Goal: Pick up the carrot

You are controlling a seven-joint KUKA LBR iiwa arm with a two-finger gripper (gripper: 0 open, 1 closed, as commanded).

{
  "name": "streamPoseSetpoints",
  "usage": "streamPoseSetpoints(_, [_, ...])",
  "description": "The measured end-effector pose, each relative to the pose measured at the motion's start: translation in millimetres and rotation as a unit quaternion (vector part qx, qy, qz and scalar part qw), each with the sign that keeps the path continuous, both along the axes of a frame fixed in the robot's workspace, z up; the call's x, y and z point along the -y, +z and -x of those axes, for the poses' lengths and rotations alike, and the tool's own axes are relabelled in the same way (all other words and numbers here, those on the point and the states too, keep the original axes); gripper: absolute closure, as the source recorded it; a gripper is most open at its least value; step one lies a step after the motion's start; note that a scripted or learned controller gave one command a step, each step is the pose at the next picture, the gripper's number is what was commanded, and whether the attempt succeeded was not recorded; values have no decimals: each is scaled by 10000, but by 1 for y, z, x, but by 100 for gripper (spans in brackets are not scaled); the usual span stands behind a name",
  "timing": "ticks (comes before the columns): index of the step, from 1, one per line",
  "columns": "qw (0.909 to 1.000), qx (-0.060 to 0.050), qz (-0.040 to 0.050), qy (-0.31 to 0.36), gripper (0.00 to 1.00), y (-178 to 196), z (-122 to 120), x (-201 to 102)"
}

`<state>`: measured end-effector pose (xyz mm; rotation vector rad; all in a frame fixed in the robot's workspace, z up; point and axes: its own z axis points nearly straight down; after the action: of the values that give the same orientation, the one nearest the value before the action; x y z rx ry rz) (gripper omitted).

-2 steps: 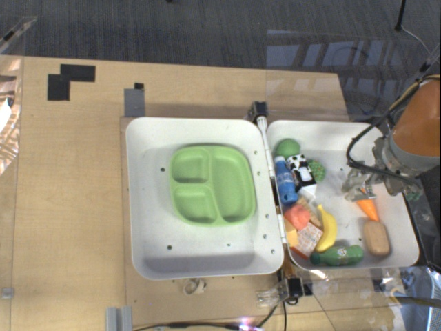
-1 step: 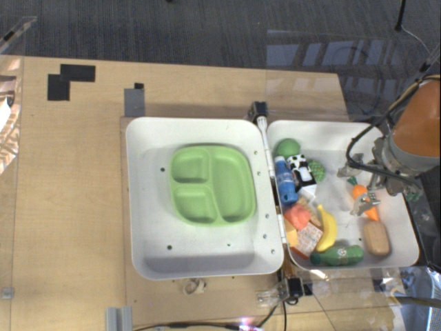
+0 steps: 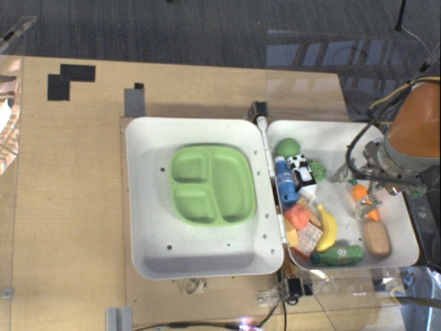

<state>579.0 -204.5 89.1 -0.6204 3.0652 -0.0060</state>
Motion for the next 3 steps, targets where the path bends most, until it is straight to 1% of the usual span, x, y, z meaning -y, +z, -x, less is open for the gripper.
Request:
streamPoseSetpoints(1, [10000, 62, 16, 30, 100, 15, -5, -1])
streamPoseSetpoints(2, [10000, 57, 14, 32, 0, 14, -4, -1])
streamPoseSetpoints(3, [9927, 6, 19, 1208, 0, 0, 20, 0])
